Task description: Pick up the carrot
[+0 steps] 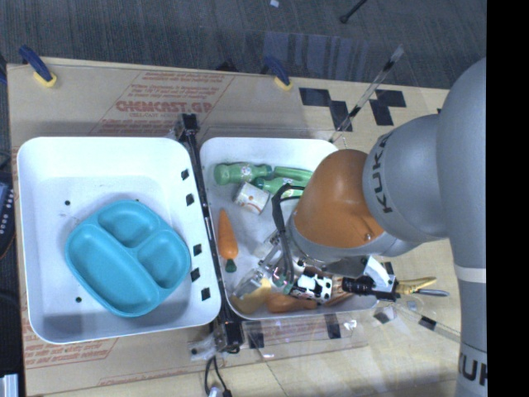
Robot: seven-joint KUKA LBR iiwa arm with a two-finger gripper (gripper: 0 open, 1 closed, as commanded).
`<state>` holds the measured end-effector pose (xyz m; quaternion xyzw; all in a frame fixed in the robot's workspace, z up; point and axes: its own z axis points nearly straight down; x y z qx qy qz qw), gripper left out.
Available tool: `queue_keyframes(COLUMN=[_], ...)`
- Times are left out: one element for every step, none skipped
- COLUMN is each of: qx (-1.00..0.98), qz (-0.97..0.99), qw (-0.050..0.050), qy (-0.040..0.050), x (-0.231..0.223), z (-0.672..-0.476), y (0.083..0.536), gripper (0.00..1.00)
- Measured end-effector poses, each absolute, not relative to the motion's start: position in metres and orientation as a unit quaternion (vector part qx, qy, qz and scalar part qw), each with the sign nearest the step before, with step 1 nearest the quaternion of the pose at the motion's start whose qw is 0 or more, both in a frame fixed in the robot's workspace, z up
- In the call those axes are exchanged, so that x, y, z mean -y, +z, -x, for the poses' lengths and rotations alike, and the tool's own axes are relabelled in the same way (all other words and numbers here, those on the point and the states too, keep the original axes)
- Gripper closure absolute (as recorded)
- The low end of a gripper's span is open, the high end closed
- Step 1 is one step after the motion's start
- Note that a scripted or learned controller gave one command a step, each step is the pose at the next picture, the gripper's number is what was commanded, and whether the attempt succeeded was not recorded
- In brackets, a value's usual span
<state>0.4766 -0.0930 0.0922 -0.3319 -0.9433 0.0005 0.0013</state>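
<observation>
The carrot [226,236] is lying in the right bin [248,149], close along the bin's left wall, its green stub pointing toward the near edge. Nothing is touching it. The gripper [263,273] is hanging low in the same bin, just right of the carrot and nearer the front wall, among a small clutter of things too jumbled to name. Whether it is gripping anything cannot be told. Beyond the carrot, toward the bin's far wall, a green bottle [252,173] is lying on its side, with a small white cup [250,197] just in front of it. Left of the carrot, the other bin [50,160] is holding a blue divided plate [128,257]. Both bins are sitting on the tabletop [124,98].
</observation>
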Motion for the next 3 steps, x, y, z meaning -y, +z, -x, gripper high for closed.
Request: queue_keyframes(qx=[0.946,0.946,0.947], qz=[0.326,0.325,0.321], qw=[0.002,0.002,0.002], qy=[0.0005,0.0007,0.0008], x=[0.0913,0.0913,0.0907], z=[-0.4775,-0.4775,-0.4784], y=[0.1025,0.1024,0.1121], gripper=[1.00,0.00,1.00])
